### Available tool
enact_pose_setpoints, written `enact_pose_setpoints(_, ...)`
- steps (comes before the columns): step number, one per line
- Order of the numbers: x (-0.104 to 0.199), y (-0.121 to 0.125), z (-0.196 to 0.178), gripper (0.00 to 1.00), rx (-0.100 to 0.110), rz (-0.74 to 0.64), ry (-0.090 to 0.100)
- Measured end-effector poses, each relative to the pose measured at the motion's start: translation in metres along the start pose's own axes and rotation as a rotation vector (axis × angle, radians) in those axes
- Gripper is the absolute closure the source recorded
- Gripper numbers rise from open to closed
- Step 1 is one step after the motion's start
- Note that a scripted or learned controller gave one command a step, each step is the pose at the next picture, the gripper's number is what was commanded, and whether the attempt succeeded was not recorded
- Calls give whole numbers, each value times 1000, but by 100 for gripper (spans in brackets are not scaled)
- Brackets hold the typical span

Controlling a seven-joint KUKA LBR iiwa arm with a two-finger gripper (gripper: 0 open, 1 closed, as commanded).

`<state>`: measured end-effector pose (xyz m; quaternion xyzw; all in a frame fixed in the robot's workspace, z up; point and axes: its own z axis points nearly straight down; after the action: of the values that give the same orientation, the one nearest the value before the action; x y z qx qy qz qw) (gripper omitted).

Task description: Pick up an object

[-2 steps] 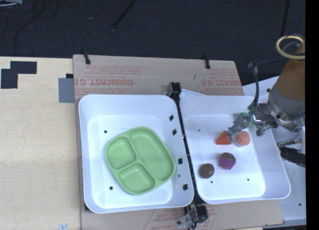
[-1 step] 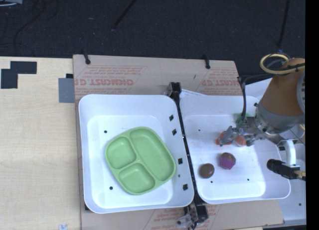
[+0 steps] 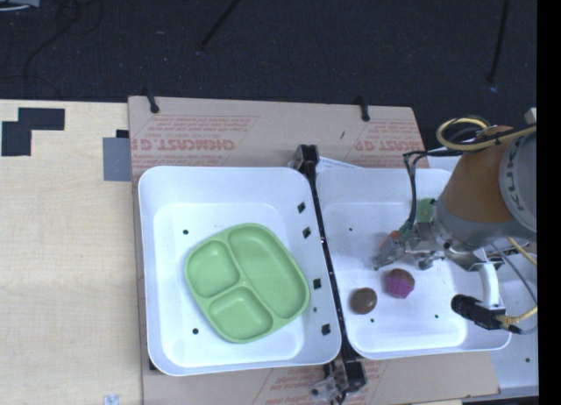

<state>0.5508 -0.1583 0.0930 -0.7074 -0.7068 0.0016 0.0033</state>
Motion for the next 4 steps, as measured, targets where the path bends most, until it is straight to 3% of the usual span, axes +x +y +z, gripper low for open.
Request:
enact_pose_setpoints(1, -1, 0, -13, 100, -2, 5, -1)
enact_pose_setpoints(3, -1, 3, -139, 100, -10, -2, -3)
enact_pose_setpoints(4, -2, 3, -143, 100, -6, -2, -2)
